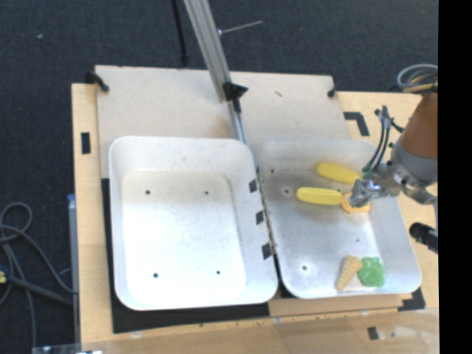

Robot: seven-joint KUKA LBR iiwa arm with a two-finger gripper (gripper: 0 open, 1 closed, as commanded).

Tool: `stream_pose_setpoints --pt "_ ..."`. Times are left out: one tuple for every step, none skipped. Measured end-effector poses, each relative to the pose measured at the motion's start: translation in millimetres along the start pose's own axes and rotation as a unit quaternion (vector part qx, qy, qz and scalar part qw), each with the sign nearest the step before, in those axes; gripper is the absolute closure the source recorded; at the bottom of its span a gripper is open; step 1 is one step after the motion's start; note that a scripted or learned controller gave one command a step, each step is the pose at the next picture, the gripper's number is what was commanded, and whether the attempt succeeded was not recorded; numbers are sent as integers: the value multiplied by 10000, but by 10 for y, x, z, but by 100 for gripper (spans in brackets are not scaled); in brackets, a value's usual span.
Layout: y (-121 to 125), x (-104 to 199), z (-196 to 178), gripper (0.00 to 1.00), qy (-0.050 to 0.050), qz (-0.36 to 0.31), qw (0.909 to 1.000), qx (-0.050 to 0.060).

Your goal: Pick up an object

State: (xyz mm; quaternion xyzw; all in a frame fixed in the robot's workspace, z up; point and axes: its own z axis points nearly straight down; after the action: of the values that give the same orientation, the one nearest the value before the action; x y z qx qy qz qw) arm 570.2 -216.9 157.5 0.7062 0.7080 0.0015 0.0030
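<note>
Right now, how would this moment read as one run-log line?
gripper low in right bin | at end of lower yellow corn | second corn beside | grasp unconfirmed

Lab: bench (169, 94), white bins (184, 153).

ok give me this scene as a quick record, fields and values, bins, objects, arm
left bin: white, shallow
right bin: white, holds the toys
yellow corn pieces: one mid-bin, one just above it
cone toy: tan, near front edge
green toy: touching the cone's right side
pincer: low over the right end of the corn pieces
held object: cannot tell
</note>
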Motion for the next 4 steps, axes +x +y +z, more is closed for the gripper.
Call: stream_pose_setpoints --pt "25 44 -632 100 -5 -6 10000 -13" --pt "36 34 -789 100 5 -13 10000 12" --pt "110 636 -873 100 17 -29 10000 17" --pt "136 1154 -979 100 19 -29 10000 16"
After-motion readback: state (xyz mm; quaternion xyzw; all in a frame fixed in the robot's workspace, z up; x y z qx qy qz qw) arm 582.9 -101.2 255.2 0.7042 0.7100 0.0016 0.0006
